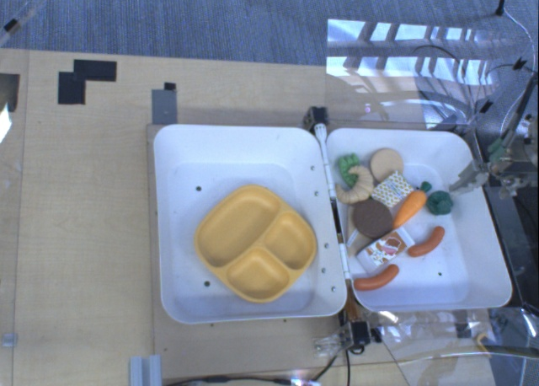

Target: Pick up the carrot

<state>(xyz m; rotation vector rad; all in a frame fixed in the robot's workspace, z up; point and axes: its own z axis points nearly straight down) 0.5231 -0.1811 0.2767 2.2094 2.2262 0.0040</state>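
Note:
The carrot (410, 206) is orange with a small green top. It lies slanted in the middle of the right bin (476, 285), between a patterned cracker (392, 190) and a green broccoli piece (439, 202). My gripper (474, 177) is at the bin's right rim, up and to the right of the carrot and apart from it. Nothing is seen held in it.
Around the carrot lie a croissant (357, 184), a round biscuit (387, 161), a brown disc (371, 218), a small printed box (385, 249), two sausages (425, 242) (376, 278) and a leafy green piece (347, 165). The left bin (177, 207) holds a yellow divided plate (257, 243).

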